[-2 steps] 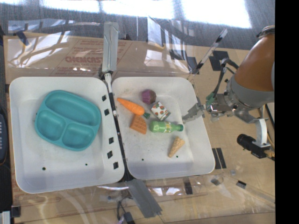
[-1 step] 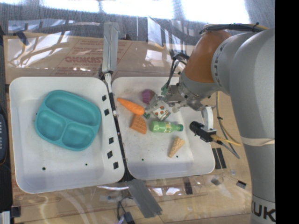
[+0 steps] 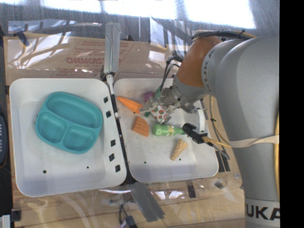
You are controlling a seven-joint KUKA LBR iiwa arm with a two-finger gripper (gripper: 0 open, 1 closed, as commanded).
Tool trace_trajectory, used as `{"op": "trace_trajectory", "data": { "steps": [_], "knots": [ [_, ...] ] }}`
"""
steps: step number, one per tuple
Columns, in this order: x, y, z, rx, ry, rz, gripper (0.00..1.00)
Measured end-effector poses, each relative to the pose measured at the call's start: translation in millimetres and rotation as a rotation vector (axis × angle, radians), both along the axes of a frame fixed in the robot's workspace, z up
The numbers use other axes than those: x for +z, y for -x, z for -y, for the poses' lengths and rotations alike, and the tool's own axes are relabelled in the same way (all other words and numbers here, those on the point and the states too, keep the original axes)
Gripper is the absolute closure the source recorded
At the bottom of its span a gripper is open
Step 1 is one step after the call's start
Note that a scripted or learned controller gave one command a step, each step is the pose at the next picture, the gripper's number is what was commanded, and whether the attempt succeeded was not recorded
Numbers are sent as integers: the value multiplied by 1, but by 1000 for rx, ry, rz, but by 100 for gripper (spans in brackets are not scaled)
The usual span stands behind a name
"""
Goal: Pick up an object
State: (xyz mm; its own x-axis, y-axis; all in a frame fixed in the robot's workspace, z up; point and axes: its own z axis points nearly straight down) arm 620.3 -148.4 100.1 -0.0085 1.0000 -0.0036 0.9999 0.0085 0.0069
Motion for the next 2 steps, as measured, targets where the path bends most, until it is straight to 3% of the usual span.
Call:
{"op": "trace_trajectory", "data": {
  "steps": [1,2],
  "knots": [
    [9,0,-2,5,-2,-4,100],
    [95,-38,-69,3,-5,-3,100]
  ]
}}
